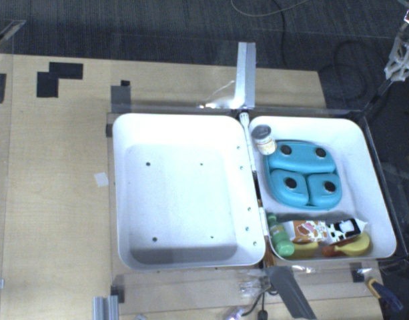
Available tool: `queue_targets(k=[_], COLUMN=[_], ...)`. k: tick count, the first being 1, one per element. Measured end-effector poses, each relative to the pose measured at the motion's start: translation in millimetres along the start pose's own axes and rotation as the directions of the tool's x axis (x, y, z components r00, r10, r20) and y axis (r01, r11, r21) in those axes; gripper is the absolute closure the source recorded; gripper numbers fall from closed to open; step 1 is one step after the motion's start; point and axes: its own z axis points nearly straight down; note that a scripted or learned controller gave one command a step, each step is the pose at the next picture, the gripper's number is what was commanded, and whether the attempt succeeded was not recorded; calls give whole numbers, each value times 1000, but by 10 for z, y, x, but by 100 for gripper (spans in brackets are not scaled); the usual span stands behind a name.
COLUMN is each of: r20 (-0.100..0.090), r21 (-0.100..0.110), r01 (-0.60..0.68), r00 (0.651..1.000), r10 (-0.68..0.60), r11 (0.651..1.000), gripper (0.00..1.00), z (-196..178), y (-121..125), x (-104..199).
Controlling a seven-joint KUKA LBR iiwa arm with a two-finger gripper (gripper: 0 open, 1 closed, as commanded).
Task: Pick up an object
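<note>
Lying beyond the bench on dark carpet (top of view): thin looping cable (271, 5); black tape patches (57, 77) on the wood.

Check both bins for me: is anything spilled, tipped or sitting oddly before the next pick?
Nothing looks spilled or broken. All the items crowd the right white bin: a blue plastic divided tray, a small grey-lidded jar touching the tray's upper left corner, and a colourful printed packet lying along the near wall.

2 white bins (124, 179), blue tray (303, 175), jar (262, 139)

wooden bench (51, 199), two white bins (181, 192)
</note>
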Motion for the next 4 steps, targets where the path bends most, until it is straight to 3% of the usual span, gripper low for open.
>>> queue_targets(k=[1,2,3,4], r20=[-1,1,1,3], r21=[-5,7,5,6], r01=[9,-100,-209,-236], r00=[1000,995,978,972], r10=[-9,100,209,236], r11=[1000,995,978,972], gripper=[100,100,100,100], z=[-123,229,-208,-156], y=[1,-101,-381,-42], x=[24,112,-194,-171])
